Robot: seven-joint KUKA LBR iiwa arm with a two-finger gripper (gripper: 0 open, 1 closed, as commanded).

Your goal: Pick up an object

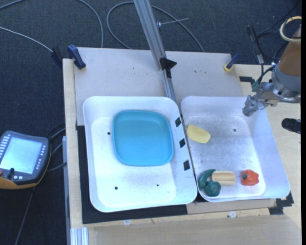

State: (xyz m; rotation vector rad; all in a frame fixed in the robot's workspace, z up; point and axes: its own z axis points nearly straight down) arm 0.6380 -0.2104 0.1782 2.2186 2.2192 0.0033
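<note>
While the jaws' state is unclear, the yellow object (198, 134) lies well left of them

No text, label, brand, number or sign can be read. The lit screen of the handheld pendant (21, 158) at the left edge is seen, but whatever is displayed on it is too blurred to be made out.

Dark carpeted floor (38, 24) all round, thin grey cables (95, 14) looping across at far left, pale wooden bench (124, 72) at centre, slanted metal rail (153, 33) over far edge, handheld control pendant (21, 158) at near left, even light
</note>
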